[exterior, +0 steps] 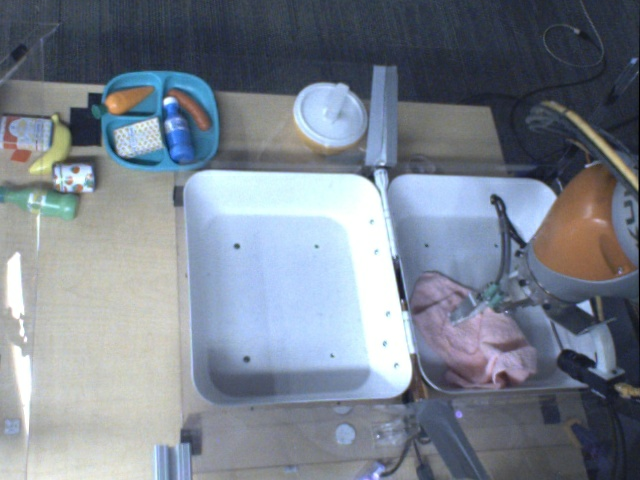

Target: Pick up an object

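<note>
The gripper (478, 306) sits low in the right bin (455, 203), tips touching the upper edge of the crumpled pink cloth (470, 333), positioned for a grasp because the cloth lies there; whether its fingers are apart or together cannot be told.

The left bin (290, 288) lies open to reach, while a pink cloth (470, 333) crowds the right bin's (450, 218) near half.

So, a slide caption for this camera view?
Grey KUKA arm's claw meets a crumpled pink cloth in the right shallow white bin.
</note>
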Controlling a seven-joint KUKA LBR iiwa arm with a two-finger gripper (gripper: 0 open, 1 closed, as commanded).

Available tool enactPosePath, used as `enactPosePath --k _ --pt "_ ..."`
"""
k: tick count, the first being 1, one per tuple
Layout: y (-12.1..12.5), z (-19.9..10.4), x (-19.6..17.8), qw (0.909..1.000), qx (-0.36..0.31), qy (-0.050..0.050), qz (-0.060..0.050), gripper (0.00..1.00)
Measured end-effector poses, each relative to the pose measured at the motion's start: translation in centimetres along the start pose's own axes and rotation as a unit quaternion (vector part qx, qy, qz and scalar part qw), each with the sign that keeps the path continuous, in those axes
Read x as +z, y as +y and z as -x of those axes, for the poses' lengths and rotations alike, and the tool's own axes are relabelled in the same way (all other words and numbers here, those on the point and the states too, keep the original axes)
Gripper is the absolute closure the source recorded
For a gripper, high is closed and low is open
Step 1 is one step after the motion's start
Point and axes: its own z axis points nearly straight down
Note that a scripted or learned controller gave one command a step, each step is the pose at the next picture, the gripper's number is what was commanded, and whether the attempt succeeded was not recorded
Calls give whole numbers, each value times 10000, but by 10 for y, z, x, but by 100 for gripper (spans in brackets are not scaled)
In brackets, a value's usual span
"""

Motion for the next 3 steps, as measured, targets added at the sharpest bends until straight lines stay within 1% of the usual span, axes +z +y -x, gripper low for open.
enactPosePath --k 1,2,3 --pt "36 23 -120 9987 -495 47 -105 0" --pt "16 36 8 9953 -961 46 -88 0" --pt "18 35 -3 9953 -964 41 -72 100"
